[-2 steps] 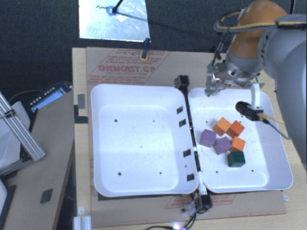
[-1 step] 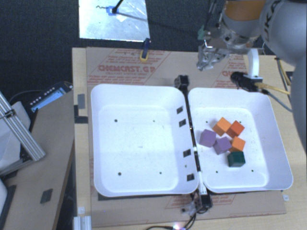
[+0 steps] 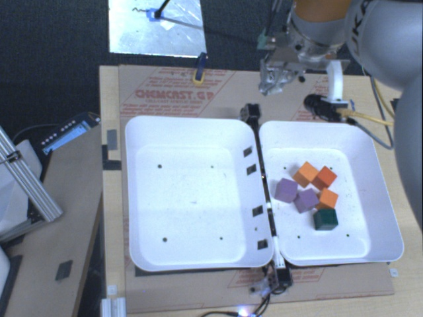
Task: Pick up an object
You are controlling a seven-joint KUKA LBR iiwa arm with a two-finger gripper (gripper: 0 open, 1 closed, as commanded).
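behind bins, cardboard sheet (image 3: 173, 92) reads "chemcast gp"; fingers (image 3: 273, 83) hover over it, state unclear, blocks (image 3: 308, 186) in right bin (image 3: 377, 177).

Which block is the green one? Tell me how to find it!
Look at the right white bin, the one holding a little heap of blocks. Go to the corner of the heap nearest the camera, just below the small orange block. The dark green block sits there, the only green one among orange and purple neighbours.

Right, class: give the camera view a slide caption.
Arm poised above the right bin holding six blocks; left bin alongside.
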